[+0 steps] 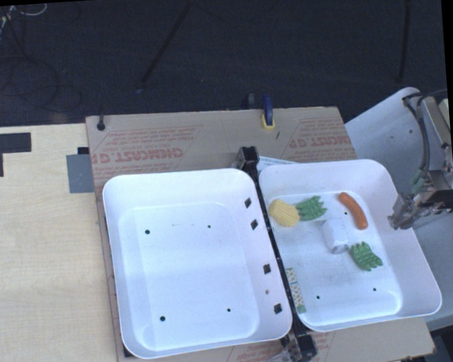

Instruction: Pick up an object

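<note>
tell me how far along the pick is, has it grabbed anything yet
Nothing looks picked yet. The corn, the sausage, the white cup and the green piece all lie in the right bin. The gripper sits outside that bin's right rim, with nothing visible in it. Left to do: move over a thing, close on it and lift.

You're looking at the right bin (pixel 412 275) holding a yellow corn toy (pixel 284 212), green leafy piece (pixel 312 207), orange sausage (pixel 353 209), white cylinder (pixel 336 235), second green piece (pixel 366 257). Gripper (pixel 406 214) is hanging just off the bin's right rim.
</note>
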Tool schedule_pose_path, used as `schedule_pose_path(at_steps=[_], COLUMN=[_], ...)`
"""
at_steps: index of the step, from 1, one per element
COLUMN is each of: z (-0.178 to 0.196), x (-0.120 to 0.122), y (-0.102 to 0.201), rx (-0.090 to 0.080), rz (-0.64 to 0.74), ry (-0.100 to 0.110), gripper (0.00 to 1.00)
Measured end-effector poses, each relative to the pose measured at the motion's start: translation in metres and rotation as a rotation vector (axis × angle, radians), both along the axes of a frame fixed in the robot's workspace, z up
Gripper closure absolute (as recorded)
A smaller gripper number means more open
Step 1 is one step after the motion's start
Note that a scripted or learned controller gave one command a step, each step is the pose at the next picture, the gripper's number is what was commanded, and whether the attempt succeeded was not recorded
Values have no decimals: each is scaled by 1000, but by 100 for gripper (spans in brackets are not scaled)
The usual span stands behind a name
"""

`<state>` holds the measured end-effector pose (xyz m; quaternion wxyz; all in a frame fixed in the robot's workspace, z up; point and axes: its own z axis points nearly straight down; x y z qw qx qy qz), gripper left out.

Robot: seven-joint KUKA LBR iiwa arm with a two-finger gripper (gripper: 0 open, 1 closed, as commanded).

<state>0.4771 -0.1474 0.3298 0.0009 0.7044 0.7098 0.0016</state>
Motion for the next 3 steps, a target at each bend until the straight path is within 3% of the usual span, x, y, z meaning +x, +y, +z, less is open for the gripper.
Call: schedule_pose_path(at_steps=[1,2,3], z=[-2,25,39], x=[32,8,40], y=[55,134,134], rx=[1,2,-1], rz=[-1,2,-5], ry=[5,4,4], gripper=[100,100,100])
